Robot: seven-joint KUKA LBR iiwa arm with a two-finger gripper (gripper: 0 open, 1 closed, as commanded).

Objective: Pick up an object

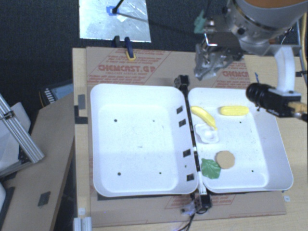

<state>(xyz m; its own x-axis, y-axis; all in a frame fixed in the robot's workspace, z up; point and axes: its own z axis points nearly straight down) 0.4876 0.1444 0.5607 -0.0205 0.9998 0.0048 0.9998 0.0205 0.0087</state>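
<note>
Camera view: the arm [269, 8] enters from the upper right, its grey body and orange band at the top edge, and hangs high above the far rim of the right bin [274, 143]. The gripper [210, 67] points downward over the cardboard just beyond that bin, near the divider between the two bins; it holds nothing, and whether it is spread or closed cannot be told from this blurred angle. In the right bin lie a yellow banana [204, 116] near the divider, a yellow corn cob [234, 110] beside it, a white piece [207, 134] just below the banana, a round tan cookie [224, 159], and a green leafy piece [210, 169] touching the cookie
</note>
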